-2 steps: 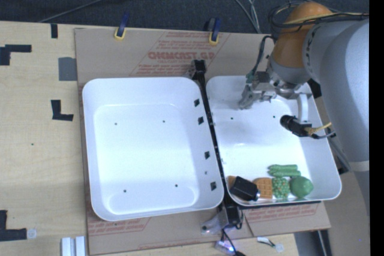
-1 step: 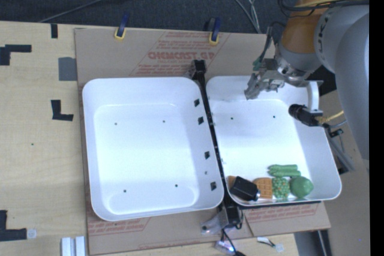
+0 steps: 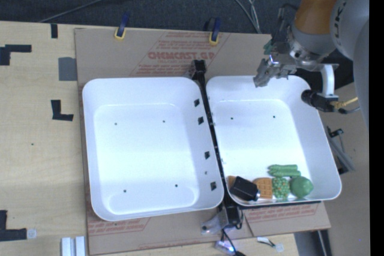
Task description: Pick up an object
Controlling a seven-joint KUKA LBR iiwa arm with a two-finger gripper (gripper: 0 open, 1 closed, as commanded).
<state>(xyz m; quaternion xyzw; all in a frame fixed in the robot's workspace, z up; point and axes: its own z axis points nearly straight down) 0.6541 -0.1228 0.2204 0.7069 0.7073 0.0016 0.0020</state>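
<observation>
Hovering over the far rim of the right bin (image 3: 312, 129), jaws (image 3: 264, 78) too small and blurred to tell their state, small objects bunched in its near corner, black block (image 3: 244, 189), orange piece (image 3: 262, 186), green knobbly shapes (image 3: 287, 180), smooth white floor open elsewhere, left bin (image 3: 99, 147) alongside, touching edges.

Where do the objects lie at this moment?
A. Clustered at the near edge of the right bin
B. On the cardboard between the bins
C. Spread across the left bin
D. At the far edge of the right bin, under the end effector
A: the black object, the green ones and the orange one huddle along the right bin's near wall, while the end effector hangs at its far rim.
</observation>
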